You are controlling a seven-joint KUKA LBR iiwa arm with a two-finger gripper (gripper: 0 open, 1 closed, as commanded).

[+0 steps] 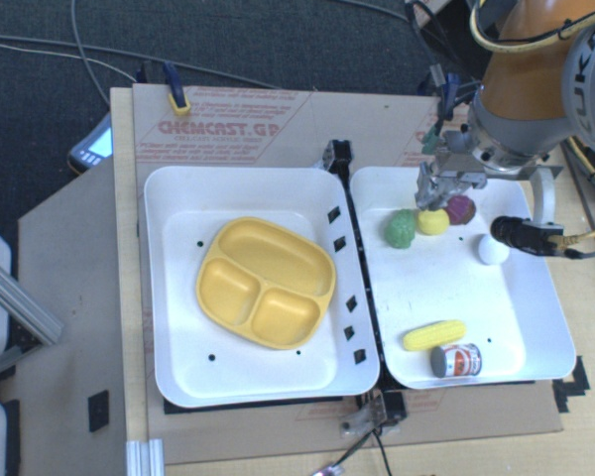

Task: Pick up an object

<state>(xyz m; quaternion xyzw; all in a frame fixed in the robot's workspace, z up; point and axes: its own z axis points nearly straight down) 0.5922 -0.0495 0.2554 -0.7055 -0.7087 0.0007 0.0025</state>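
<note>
My gripper [435,196] hangs low over the far part of the right bin [535,305], reaching in from the right. Directly under it lie a small yellow ball [434,223] and a purple piece [462,209], both partly covered by the gripper. A green lumpy piece [401,229] sits just left of the yellow ball. A white ball [492,251] rests further right. Near the front of that bin lie a yellow corn cob [434,335] and a small can [459,361] on its side.
The left bin [169,266] holds a yellow divided plate [266,282]. A row of black clips [349,305] runs along the divider between the bins. Cardboard [218,127] lies under the bins at the back.
</note>
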